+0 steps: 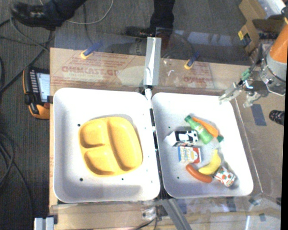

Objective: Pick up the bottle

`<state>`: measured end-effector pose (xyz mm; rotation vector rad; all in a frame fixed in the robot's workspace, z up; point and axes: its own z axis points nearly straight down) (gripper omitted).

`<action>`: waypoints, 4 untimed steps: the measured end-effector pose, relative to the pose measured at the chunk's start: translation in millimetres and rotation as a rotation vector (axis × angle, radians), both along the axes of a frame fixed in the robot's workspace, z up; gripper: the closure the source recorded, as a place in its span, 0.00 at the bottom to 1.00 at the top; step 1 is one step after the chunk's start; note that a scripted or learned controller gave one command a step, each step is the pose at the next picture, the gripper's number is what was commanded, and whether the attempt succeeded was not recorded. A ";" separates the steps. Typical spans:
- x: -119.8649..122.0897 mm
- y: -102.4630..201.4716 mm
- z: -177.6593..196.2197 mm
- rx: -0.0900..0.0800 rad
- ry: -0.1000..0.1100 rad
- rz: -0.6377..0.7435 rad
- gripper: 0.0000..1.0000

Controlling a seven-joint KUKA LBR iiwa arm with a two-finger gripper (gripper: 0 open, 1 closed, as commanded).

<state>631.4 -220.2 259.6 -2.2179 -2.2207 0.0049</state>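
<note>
Here, the green bottle point(201, 129) lies on its side in the right bin point(166, 175), in the upper middle of the cluster of items there. Its long axis runs diagonally across the view, from upper left to lower right. One end sits near the top left of the cluster and the other reaches toward the lower right; which end carries the cap cannot be determined. An orange carrot point(208, 126) lies just beside the bottle on its upper right side, roughly parallel to it and touching or nearly touching it.

Below and left of the bottle is a small black-and-white carton point(186, 136). Beneath that carton rests a blue-and-white carton point(188, 153). A yellow banana point(211, 163) curves along the lower right of the group, a red sausage point(199, 173) lies against its lower edge, and a small red-and-white can point(224, 177) sits near the bin's lower right corner.

The left bin point(64, 189) holds a yellow compartment tray point(110, 145).

The gripper point(239, 94) hovers over the upper right corner of the right bin, well apart from the bottle. Its fingers are spread apart, with nothing between them. The orange band point(284, 44) appears above the wrist at the right edge.
</note>
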 end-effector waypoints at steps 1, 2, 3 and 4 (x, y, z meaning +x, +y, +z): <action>16.3 41.9 -126.1 0.002 -0.001 0.217 0.00; -4.1 76.8 -170.5 -0.006 -0.014 0.263 0.00; -2.7 77.2 -161.5 -0.005 -0.018 0.263 1.00; 37.2 114.3 -33.1 -0.003 -0.001 0.100 1.00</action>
